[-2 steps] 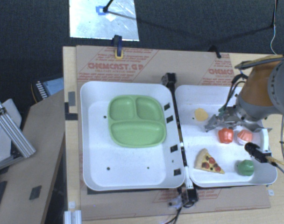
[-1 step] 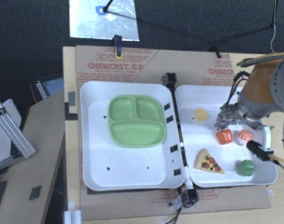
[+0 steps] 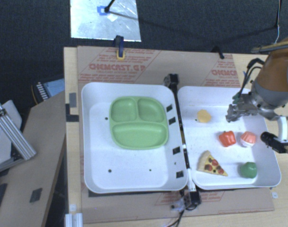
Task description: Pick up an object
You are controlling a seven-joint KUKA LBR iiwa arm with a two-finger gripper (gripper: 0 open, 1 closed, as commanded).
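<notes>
Camera view, gripper (image 3: 235, 111): hovers over the right bin (image 3: 276, 176), holding nothing; how wide it stands cannot be told.
Camera view, targets: red piece (image 3: 227, 138) and pink-white piece (image 3: 248, 138) lie just nearer than it; yellow piece (image 3: 203, 116) left.
Risk: those two sit close together, so a descent may nudge one aside or close between them.

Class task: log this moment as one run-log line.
gripper: above right bin, holding nothing | nearest: red piece | green tray: left bin
</notes>
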